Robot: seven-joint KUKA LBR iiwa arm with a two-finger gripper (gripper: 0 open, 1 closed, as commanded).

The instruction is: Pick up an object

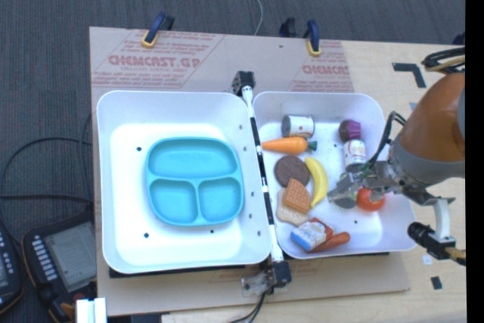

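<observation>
The gripper [354,189] is low in the right bin [370,106], near its right wall, just beside a red tomato [370,199] and close to the banana [318,179]; whether it is spread or pressed together I cannot tell. The tomato is round and may roll away, and the near banana could be pushed instead.

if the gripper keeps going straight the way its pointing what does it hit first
The gripper points left across the right bin. The banana looks first in that line, right beside its tip, though height above it is unclear from this slanted view.
</observation>
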